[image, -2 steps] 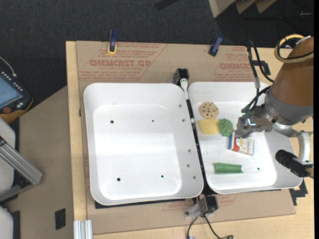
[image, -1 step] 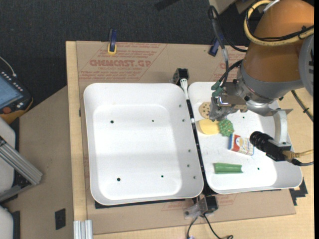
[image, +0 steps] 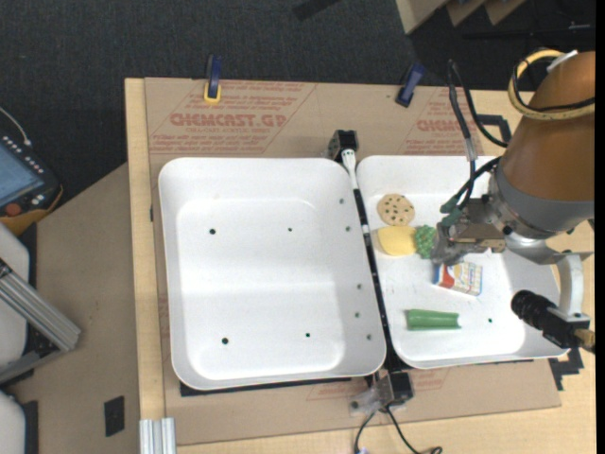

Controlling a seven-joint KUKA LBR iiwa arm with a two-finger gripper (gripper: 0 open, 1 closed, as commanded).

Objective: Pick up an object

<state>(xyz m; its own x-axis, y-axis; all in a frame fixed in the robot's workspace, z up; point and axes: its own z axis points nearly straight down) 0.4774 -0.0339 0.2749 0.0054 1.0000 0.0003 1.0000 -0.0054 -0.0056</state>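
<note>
Packet (image: 463, 278), red, white and blue, flat in right bin (image: 501, 346), just below gripper (image: 465, 242). Gripper's state: cannot tell, released or clenched. Just left of gripper: green leafy piece (image: 425, 241), then yellow lemon (image: 396, 242). Above-left of gripper: 1 cookie (image: 396, 208). Further below gripper: green pod (image: 432, 320).

Just one fixed cam here, mounted above the bench (image: 142, 253) and angled down at both bins from a moderate distance; the arm (image: 553, 149) comes in at 3 o'clock.
</note>
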